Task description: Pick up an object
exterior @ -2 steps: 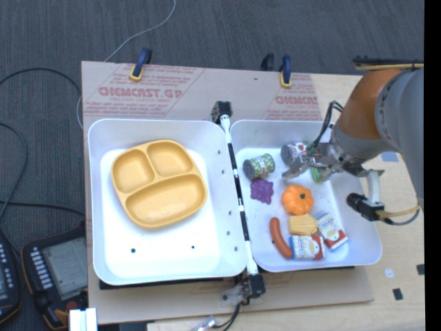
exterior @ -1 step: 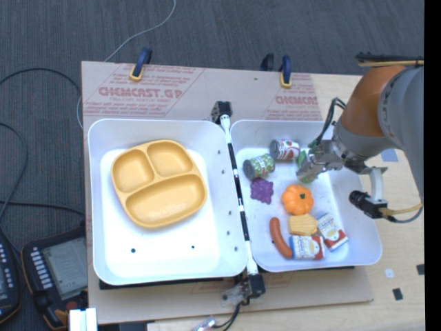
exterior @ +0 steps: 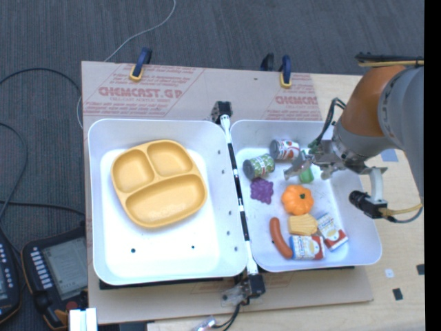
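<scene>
The right bin (exterior: 358,250) holds several toy foods. A red and white can (exterior: 284,148) and a green can (exterior: 259,165) lie at its far side, with purple grapes (exterior: 262,190) below them. An orange pumpkin (exterior: 298,199) sits mid-bin above a yellow wedge (exterior: 302,224). A red sausage (exterior: 279,237), a blue and red packet (exterior: 306,247) and a red and white carton (exterior: 332,231) lie near the front. My gripper (exterior: 301,165) hangs low over the bin's upper middle, just above a small green item (exterior: 306,176) that it partly hides.
The left bin (exterior: 110,254) carries a yellow divided plate (exterior: 160,183). The arm's orange band (exterior: 362,105) and grey wrist cover the right bin's far right corner. Two clamps (exterior: 142,62) (exterior: 284,71) grip the board's far edge. A pendant (exterior: 58,264) lies at lower left.
</scene>
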